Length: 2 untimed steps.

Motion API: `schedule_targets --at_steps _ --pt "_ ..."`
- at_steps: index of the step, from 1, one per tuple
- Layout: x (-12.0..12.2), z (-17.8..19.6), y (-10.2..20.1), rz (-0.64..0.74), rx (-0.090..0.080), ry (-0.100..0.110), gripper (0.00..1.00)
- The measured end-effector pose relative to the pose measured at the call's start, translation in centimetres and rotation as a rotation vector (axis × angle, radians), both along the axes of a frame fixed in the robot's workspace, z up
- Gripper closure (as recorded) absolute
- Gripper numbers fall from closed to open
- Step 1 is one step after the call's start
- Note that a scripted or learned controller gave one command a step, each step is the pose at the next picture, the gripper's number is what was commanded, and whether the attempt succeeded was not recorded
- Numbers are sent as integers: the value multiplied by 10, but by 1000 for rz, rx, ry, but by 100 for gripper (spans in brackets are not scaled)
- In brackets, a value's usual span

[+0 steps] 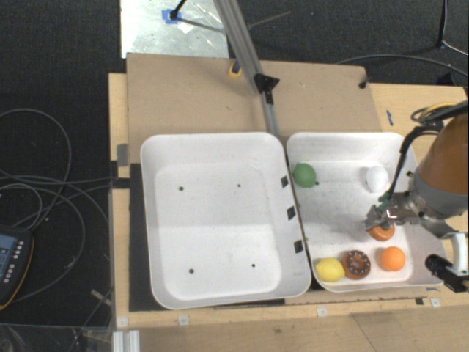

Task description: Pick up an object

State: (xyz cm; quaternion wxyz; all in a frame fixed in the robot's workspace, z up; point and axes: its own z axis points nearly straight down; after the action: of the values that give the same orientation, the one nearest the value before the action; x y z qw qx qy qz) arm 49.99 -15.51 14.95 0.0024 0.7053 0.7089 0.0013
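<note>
Open white floor stretches to the left of the gripper (382, 218) in the right bin (333, 147), with a green ball (304, 174) far off against the bin's left wall. A white ball (374, 177) sits just above the gripper. Below it, an orange ball (393, 259), a brown doughnut (356, 264) and a yellow lemon (330, 270) line the near wall, the lemon and doughnut touching.

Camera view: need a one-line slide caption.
KUKA arm's gripper down over an orange object in the right bin, among five other small items.
</note>
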Motion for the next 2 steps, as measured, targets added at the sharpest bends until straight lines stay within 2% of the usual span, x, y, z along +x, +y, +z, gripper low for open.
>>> schedule_targets --at_steps 1,2 --pt "2 54 -1 1 -1 -2 100" --pt "23 68 49 6 2 1 100"
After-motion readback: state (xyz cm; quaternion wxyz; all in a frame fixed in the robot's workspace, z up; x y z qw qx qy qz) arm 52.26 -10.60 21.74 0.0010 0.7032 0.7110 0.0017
